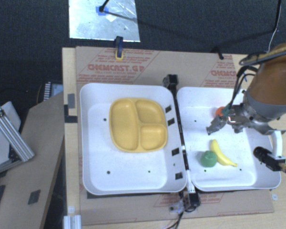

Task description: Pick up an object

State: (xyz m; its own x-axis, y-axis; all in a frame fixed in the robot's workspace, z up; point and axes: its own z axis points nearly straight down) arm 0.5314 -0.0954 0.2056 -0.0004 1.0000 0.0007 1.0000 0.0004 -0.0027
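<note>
A yellow banana [222, 154] lies in the right bin [200, 101], near its front. A green round fruit [209, 159] sits touching the banana's left side. A small orange-red object [220, 111] shows at the gripper's upper left edge; what it is cannot be made out. My gripper [224, 123] hangs over the middle of the right bin, just above and behind the banana, with nothing visibly held. The grey arm with its orange band [274, 78] comes in from the right.
A yellow divided plate [137, 124] lies in the middle of the left bin [97, 171]. A black divider [177, 132] runs between the bins. A black part [268, 158] sticks out at the right bin's right edge.
</note>
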